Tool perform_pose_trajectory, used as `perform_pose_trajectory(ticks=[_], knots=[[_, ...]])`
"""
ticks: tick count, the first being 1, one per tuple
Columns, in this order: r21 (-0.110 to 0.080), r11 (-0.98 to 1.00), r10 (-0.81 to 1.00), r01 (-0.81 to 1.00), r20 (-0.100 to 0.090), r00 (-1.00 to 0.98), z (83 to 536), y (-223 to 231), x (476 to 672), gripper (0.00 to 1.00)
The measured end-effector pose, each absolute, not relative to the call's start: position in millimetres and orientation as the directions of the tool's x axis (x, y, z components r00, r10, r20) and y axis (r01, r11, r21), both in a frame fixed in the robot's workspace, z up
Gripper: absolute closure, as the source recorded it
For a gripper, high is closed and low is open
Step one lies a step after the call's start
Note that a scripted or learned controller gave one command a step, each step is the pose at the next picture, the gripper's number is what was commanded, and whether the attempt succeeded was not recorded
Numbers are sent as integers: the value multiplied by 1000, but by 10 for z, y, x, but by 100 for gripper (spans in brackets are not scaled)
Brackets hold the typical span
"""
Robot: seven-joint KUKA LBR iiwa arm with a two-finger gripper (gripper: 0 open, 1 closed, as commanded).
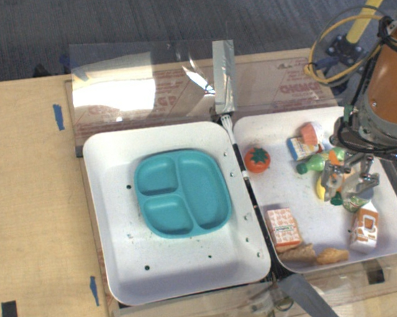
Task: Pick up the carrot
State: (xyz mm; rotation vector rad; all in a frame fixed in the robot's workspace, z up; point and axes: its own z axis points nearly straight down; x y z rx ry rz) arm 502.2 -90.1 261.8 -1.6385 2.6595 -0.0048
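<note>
The carrot (pixel 321 162), a small orange piece with a green leafy end pointing left, lies in the right bin (pixel 282 129) near its upper right. My gripper (pixel 350 179) hangs low over the cluster of toys right beside and just below the carrot, partly covering it. A yellow toy (pixel 321 189) and a green one (pixel 354 203) sit under and around the gripper. The arm's orange band (pixel 395 88) rises to the right.
The right bin also holds a red tomato (pixel 257 159), a blue-white can (pixel 304 142), a pink box (pixel 284 227), an orange-white carton (pixel 366 228) and two bread pieces (pixel 315 254). A teal divided plate (pixel 183 191) lies in the left bin (pixel 113 223).
</note>
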Motion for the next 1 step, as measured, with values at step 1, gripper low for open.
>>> perform_pose_trajectory(ticks=[1], knots=[[-7, -47, -999, -999, -2, 47, 2825, -929, 4811, 100]])
